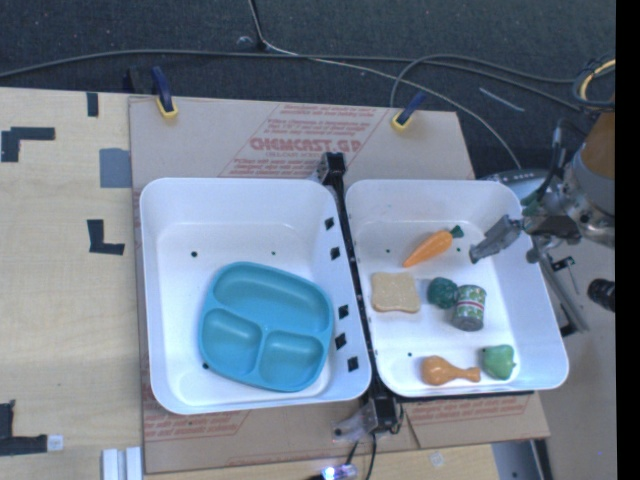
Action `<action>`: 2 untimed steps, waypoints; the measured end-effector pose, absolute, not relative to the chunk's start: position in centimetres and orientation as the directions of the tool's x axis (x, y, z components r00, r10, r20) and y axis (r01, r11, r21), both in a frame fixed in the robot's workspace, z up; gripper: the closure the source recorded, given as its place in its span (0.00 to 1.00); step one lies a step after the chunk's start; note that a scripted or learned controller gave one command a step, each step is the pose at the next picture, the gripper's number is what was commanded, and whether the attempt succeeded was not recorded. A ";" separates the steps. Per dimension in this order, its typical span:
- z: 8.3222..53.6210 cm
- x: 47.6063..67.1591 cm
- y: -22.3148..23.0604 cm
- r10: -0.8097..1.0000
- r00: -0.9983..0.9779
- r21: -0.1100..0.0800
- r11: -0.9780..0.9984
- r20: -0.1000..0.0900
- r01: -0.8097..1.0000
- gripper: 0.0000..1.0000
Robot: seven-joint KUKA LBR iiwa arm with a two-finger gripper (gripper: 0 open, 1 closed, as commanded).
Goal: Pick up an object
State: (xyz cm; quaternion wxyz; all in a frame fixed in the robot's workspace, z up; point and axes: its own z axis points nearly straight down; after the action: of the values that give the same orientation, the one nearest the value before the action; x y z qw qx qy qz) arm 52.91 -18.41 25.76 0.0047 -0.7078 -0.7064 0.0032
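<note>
1. Carrot (429, 248), toast (395, 293), can (468, 307), dark green lump (442, 291), drumstick (448, 371) and green pepper (498, 361) lying apart in the right bin (540, 308)
2. Blue divided tray (266, 326) resting in the left bin (165, 268)
3. Hand (500, 236) poised over the right bin's far right side, near the carrot, gripping nothing, fingers parted

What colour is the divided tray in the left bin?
Light blue tray, seen in the camera view.
</note>
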 end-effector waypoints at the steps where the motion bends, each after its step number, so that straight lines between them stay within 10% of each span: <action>1: 26.3 53.1 -18.4 1.000 -0.001 -0.001 0.001 0.000 1.000 0.00; 2: 20.1 52.9 -19.1 1.000 0.001 -0.007 -0.001 0.001 1.000 0.00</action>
State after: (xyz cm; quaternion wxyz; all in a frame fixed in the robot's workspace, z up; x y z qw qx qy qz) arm 52.92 -19.07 20.12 0.0026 -0.7074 -0.7069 0.0022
